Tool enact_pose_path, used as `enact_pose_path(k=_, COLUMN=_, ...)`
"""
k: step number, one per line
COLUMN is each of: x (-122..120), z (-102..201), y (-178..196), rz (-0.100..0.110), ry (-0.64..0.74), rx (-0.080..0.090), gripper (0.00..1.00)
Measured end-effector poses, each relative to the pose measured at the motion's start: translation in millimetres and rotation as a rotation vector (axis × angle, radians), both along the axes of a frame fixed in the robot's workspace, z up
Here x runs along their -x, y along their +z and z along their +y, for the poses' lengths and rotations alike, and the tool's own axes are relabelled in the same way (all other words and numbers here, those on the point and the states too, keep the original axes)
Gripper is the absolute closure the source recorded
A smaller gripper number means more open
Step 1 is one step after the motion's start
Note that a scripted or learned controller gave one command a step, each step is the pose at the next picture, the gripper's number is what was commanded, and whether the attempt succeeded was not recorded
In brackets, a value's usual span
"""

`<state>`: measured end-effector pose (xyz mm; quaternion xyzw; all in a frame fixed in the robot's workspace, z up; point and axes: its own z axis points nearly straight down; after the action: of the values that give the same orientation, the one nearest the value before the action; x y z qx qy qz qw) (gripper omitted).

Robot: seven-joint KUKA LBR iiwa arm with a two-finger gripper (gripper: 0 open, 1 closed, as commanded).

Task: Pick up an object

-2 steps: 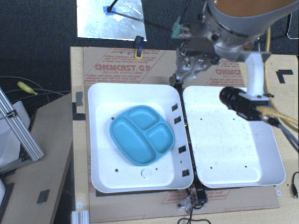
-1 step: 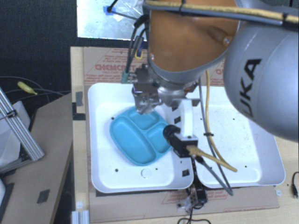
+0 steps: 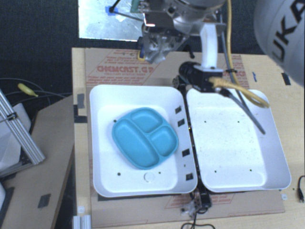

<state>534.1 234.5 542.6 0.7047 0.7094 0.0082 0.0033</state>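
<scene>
A blue plate [image 3: 145,138] with three sections lies in the left bin [image 3: 102,128]. The gripper [image 3: 155,49] hangs above the far edge of the bench; if it is released or clenched, I cannot tell.

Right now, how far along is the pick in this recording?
Nothing looks done yet: the blue divided plate lies flat in the left bin, untouched. In hand: the gripper sits above the bench beyond the bins' far edge, away from the plate, with nothing visible in it. Left: moving over the plate, descending, grasping and lifting. The right bin offers no target.
</scene>
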Motion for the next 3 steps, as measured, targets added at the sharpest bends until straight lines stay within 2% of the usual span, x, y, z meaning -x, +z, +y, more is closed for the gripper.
enact_pose_path(k=1, x=49.7, z=-20.7, y=-7.2, rz=0.016, ry=0.001, rx=0.006, gripper=1.0)
enact_pose_path(k=2, x=47.5, z=-53.4, y=-18.1, rz=0.016, ry=-0.008, rx=0.007, gripper=1.0)
enact_pose_path(k=3, x=43.7, z=-104.5, y=-138.7, rz=0.026, ry=-0.012, rx=0.011, gripper=1.0)
